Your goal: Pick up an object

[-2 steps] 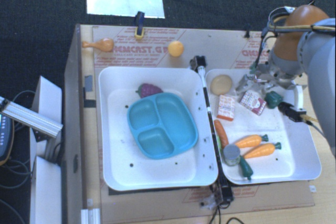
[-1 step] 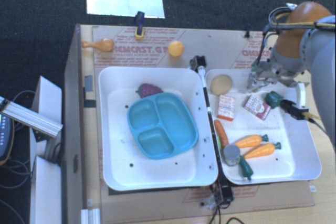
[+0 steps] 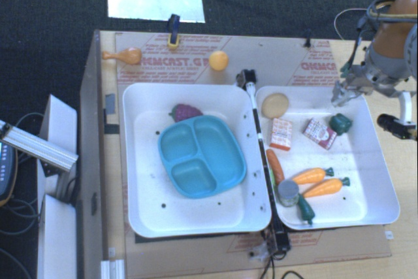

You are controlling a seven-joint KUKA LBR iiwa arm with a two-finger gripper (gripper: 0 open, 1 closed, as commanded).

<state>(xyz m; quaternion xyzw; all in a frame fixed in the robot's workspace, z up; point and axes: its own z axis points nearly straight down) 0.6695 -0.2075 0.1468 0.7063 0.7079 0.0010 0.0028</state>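
The grey end effector [image 3: 342, 96] hangs over the far right corner of the right white plastic bin [image 3: 385, 196]. Whether it is released or clenched cannot be told from this slanted view, and nothing is visibly grasped.

The candidates for picking all lie in that bin. A small dark green pepper-like toy [image 3: 340, 123] sits nearest, just beside the end effector, touching or nearly touching a red and white carton [image 3: 320, 132]. Further along lie a second red and white box [image 3: 281, 134], a round tan disc [image 3: 275, 104] by the far left corner, two orange toy carrots [image 3: 319, 181] and a small grey tin [image 3: 287, 193] at the near edge.

The likely risks are these:
- A descent between the green toy and the carton could nudge both aside instead of enclosing one.
- The bin's far wall is close, so a strike against it is possible.
- The rounded green toy may squirt free.

The left bin holds a blue compartment tray [image 3: 201, 157].
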